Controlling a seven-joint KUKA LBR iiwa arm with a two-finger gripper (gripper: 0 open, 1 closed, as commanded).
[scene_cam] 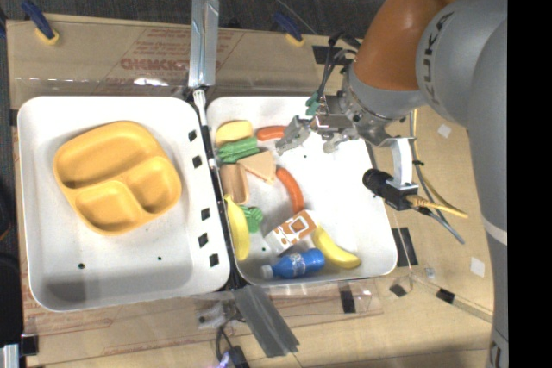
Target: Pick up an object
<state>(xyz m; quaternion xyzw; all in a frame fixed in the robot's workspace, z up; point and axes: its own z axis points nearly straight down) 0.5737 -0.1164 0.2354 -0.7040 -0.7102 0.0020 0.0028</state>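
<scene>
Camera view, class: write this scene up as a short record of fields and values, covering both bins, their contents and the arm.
left bin: holds a yellow divided tray
right bin: toy food heaped along its left side
near front wall: blue bottle, banana
gripper: above the right bin's back part, nothing seen between its fingers
arm: enters from the right

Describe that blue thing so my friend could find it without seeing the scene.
Look in the right bin, along its near edge. The blue bottle lies on its side there, between a small orange carton and a yellow banana; nothing else there is blue.
</scene>
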